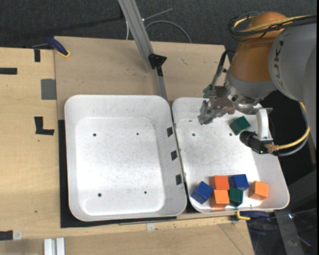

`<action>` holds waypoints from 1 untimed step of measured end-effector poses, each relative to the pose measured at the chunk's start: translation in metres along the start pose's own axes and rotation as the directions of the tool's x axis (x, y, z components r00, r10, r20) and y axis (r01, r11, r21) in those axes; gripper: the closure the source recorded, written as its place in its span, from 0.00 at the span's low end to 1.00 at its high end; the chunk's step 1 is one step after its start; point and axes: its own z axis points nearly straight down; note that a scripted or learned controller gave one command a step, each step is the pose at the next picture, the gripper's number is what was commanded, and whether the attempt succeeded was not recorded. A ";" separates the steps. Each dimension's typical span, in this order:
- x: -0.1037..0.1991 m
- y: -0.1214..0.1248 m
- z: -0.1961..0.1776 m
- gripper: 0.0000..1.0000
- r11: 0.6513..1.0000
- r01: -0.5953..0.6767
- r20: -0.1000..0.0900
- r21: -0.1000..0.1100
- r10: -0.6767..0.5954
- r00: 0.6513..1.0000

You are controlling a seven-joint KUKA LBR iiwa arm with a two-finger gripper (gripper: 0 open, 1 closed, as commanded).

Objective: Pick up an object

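Two shallow white bins sit side by side on a wooden bench (pixel 21 158), their inner rims nearly touching along a narrow dark seam. The left bin (pixel 119 155) offers a broad bare floor bounded by rounded, raised edges. The right bin (pixel 212 147) is bare across its middle and upper-left floor. Along its near edge lies a tight cluster: a blue block (pixel 202 191) at the left, then two orange blocks (pixel 220 190) stacked front to back in the view, a second blue block (pixel 240 181) above a dark green block (pixel 235 195), and a lone orange block (pixel 259 189) near the bin's right rim. A separate green block (pixel 238 124) lies apart, close to the far right edge. The gripper (pixel 206 117) hangs over the upper part of the right bin, to the left of that green block, with nothing seen between its fingers; whether the fingers are spread or pressed together cannot be told. The arm (pixel 266 52) enters from the right, over the bin's far corner. A slanted metal pole (pixel 141 31) crosses the bench behind the bins.
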 end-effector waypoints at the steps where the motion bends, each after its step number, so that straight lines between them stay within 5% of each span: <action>1: 0.058 -0.001 0.005 1.00 1.000 0.001 0.000 -0.001 -0.001 1.000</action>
